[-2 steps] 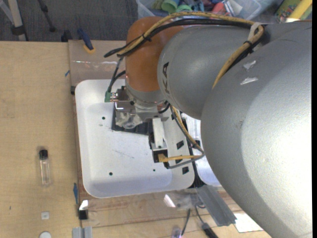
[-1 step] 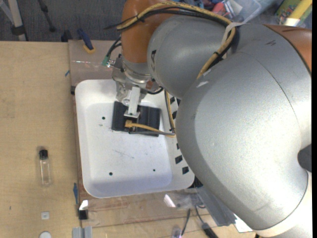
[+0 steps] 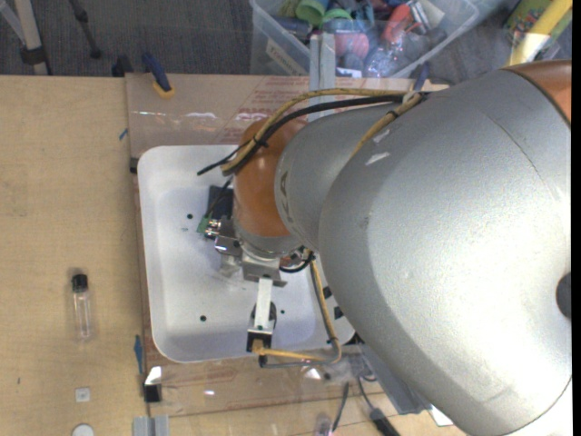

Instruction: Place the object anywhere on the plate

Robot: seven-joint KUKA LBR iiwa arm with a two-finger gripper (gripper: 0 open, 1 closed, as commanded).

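Pale wood sits at far left: the bench [image 3: 54, 180], with a small clear vial [image 3: 81, 305] (dark cap, well apart from everything else) on it. Next comes the white bin [image 3: 172, 243], with a few dark specks on its floor. Over its right half hangs the gripper [image 3: 247, 260], seen from above, so I cannot tell how open it is or whether it has hold of anything. The grey arm [image 3: 436, 243] covers the rest, and I cannot tell where the object or plate lies.
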